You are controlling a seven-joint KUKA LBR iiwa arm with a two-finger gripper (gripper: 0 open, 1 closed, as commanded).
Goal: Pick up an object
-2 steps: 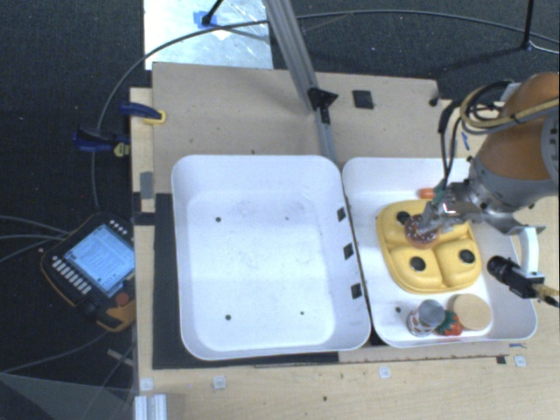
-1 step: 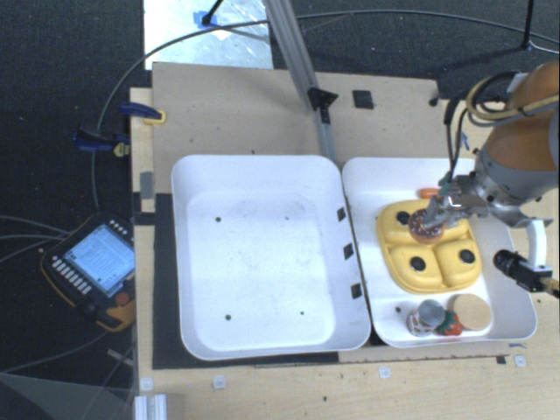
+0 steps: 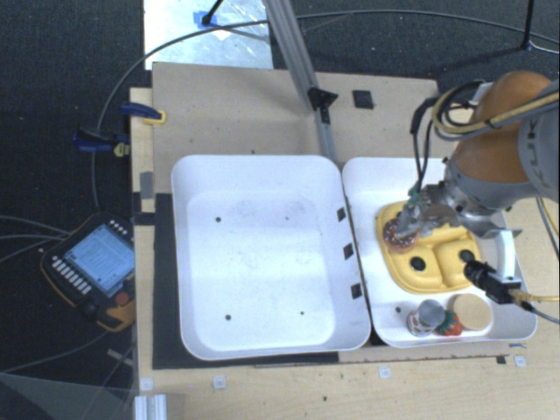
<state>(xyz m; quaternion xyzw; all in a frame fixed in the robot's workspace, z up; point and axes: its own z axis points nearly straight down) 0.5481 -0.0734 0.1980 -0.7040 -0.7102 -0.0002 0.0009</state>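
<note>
Grey metal claw [image 3: 409, 224] is low in the right bin [image 3: 367, 191], over the yellow toy [image 3: 433, 265]; open or closed, I cannot tell. It seems the reaching step. Next it must close firmly and lift. Near the front wall lie small round things [image 3: 446, 316].

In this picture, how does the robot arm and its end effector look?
The arm is grey, rounded and bulky, with a wide orange band above the wrist. Black and yellowish cables loop along its side. The end effector is a small grey metal piece, too blurred to show fine detail.
</note>
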